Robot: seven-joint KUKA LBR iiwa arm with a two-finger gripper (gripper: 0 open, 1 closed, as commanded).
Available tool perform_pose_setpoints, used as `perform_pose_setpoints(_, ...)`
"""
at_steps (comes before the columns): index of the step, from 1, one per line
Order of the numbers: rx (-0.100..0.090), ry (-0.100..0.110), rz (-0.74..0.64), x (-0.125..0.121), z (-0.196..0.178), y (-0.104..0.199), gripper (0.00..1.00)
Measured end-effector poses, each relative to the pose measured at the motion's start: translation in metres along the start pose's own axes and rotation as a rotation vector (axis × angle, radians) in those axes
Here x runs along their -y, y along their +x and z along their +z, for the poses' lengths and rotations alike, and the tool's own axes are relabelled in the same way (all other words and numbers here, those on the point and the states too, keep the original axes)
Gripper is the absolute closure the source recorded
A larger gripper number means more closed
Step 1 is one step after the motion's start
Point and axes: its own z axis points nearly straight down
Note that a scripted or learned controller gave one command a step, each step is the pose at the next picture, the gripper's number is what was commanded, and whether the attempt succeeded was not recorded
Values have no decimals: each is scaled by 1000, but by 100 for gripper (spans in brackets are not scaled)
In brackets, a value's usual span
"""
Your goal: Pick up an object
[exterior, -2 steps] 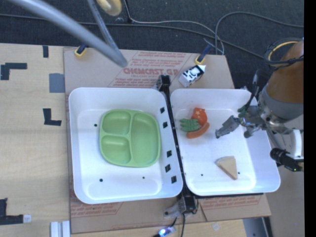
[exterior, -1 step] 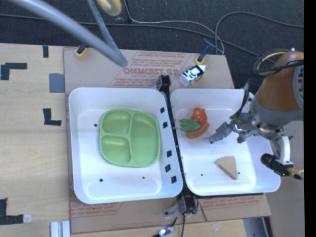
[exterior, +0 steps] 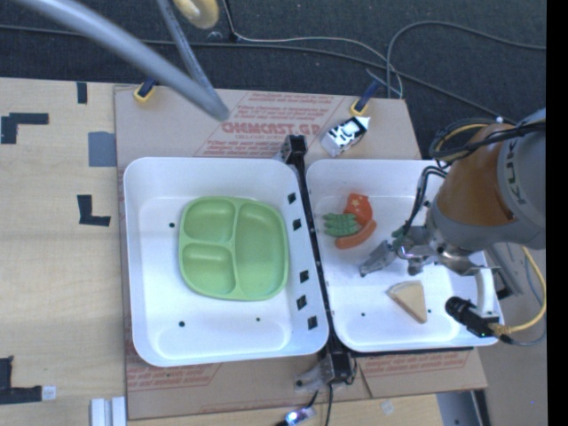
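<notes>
Toy carrot (exterior: 357,218) — orange-red with a green leafy top — lies in the right bin (exterior: 390,334), just left of the claw (exterior: 380,257); whether that claw is clenched, I cannot tell.

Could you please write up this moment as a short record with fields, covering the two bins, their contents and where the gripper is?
left bin: holds a green divided plate, lying flat
right bin: holds an orange and green toy near its left side and a tan wedge near its front
gripper: over the right bin, between the toy and the wedge, nothing seen between its fingers
arm: reaches in from the right
bench: pale wood with dark marks
</notes>
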Motion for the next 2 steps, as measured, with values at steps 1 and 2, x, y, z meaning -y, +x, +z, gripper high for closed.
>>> perform_pose_setpoints(1,3,-7,0,0,36,0,0)
perform_pose_setpoints(2,4,-10,0,-1,23,0,100)
